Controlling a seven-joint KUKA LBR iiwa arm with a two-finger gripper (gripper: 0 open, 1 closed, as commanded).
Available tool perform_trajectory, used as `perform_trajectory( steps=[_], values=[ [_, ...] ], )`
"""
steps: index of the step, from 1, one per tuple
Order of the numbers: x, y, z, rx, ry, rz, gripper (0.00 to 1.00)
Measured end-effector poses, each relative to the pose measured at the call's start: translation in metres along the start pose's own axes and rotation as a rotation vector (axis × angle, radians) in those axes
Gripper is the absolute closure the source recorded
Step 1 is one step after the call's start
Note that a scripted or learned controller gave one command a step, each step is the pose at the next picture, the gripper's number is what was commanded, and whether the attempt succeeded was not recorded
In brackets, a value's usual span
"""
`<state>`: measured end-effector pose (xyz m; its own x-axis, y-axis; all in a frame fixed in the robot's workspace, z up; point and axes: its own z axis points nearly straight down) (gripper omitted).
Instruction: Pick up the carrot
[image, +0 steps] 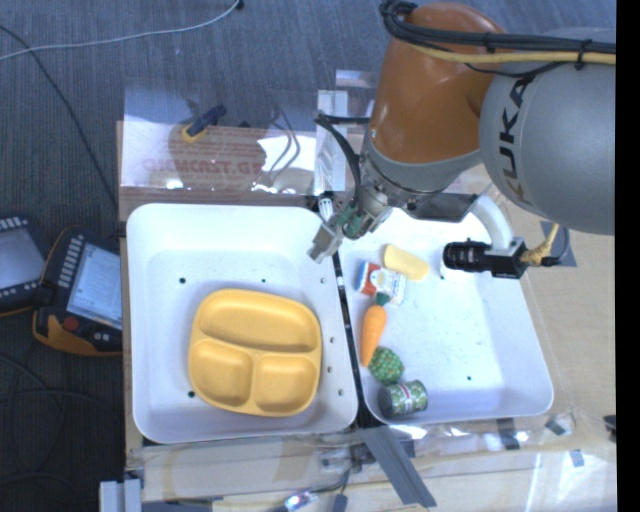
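1. The carrot (372, 333) lies in the right bin (500, 340), beside its left wall.
2. It looks light, stiff, smooth; grip across its thick upper middle.
3. The pincer (335, 232) hovers above, holding nothing; whether it is wide or narrow I cannot tell.

Bins: two white bins, the left bin (160, 250) and the right bin (500, 350), side by side. Trays: one yellow divided tray (255, 350), with three compartments, in the left bin. Carrots: one carrot (372, 333). Yellow blocks: one (405, 262). Small cartons: one, white and red (383, 283). Green cans: one (404, 398). Green knobbly items: one (386, 365). Loose items in the right bin total five.
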<state>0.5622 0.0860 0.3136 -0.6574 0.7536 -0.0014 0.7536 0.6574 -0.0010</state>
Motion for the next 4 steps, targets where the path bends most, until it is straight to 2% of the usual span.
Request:
perform_trajectory(
  steps=[1,2,3,4],
  values=[
    [0.012,0.002,0.089,-0.001,0.002,-0.201,1.00],
    [0.046,-0.008,0.183,0.000,0.004,0.027,1.00],
    [0.050,-0.044,0.058,-0.001,-0.001,-0.263,1.00],
    [0.033,-0.074,0.042,-0.002,0.000,-0.254,1.00]
  ],
)
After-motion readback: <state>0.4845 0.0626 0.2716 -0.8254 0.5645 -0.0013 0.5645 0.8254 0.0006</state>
